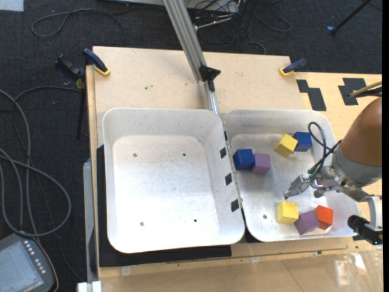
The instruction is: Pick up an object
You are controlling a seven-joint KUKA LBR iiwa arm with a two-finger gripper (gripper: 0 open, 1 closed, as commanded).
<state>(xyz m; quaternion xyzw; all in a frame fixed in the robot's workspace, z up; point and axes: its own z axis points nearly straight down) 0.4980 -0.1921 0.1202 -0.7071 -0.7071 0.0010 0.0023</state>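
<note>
Camera view: gripper (296,189), fingers apparently spread and holding nothing, hovers in the right bin (255,227) above a yellow cube (287,212); purple block (306,221) and orange cube (325,215) crowd it, risking a deflected grasp.

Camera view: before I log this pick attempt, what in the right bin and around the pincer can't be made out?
- Pincer: small and blurred in the camera view; its opening can't be read.
- Purple block: the red block overlaps one side; touching or stacked is unclear.
- Blue block: partly behind the yellow block and a black cable.
- Arm: cut off by the right edge.
</note>
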